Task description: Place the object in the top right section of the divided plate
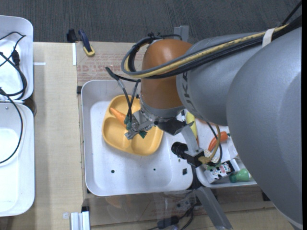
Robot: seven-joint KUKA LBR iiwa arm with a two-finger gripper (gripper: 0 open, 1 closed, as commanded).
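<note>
A yellow divided plate [120,138] lies in the upper left part of the middle white bin [96,176]. An orange carrot-shaped piece [116,113] rests in the plate's far left section. My gripper [135,127] hangs low over the plate's right half, just above its inner ridges, and the grey and orange wrist hides the plate's far right section. Small green bits [143,134] show at the gripper's tip; I cannot tell whether they belong to an object or to the gripper.
Under the arm, the right bin [211,178] holds an orange piece [218,139], a green piece [240,175] and a yellow item [191,123]. At the left stands another white bin [19,195] with black cables [14,75]. A blue clamp [85,42] sits on the bench behind.
</note>
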